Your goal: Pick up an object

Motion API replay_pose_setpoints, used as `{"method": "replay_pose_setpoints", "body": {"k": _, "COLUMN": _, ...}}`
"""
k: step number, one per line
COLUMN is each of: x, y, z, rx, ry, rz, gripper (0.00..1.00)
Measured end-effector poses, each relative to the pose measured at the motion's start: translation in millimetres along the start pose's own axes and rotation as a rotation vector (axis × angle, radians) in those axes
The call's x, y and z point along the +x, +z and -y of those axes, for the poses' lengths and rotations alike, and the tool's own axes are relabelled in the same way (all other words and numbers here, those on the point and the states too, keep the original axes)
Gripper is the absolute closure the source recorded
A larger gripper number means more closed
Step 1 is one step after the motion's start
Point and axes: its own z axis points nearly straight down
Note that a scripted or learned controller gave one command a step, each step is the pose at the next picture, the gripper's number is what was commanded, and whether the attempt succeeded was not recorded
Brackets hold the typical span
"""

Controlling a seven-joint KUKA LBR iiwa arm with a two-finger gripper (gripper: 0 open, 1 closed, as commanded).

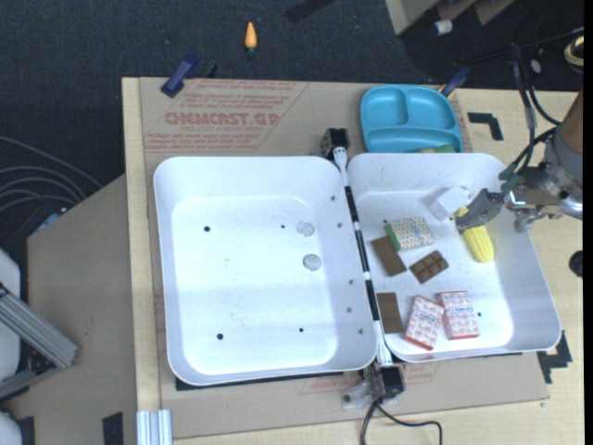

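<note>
Reaching in from 3 o'clock over the right bin (528, 276), with the fingers (474, 213) hanging low above the bin's upper right part. Cannot tell whether open or closed; dark and foreshortened from this angle, nothing seen held between them.

Just at 6 o'clock of the fingers, nearly touching: a yellow corn cob (478, 242), lying on the bin floor, tilted slightly. At 10 o'clock of the fingers, close by: a small white block (451, 201), possibly a piece of foam. Farther toward 9 o'clock: a checkered packet (410, 233) with a green edge, and beside it a brown bar (388, 255). At 7 o'clock: a chocolate square (428, 267). Well apart, toward the bin's near edge: two red-and-white cartons (443, 318) side by side, and another brown bar (389, 311) against the left wall.

Left bin (185, 239): holding two small round grey discs (309, 246). On the surface (232, 123) at 12 o'clock of the right bin: a blue divided plate (410, 119).
</note>
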Motion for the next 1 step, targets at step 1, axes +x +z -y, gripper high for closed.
{"method": "replay_pose_setpoints", "body": {"k": 1, "x": 7.9, "y": 86.1, "z": -75.6, "rx": 0.000, "ry": -0.001, "rz": 0.001, "gripper": 0.00}}
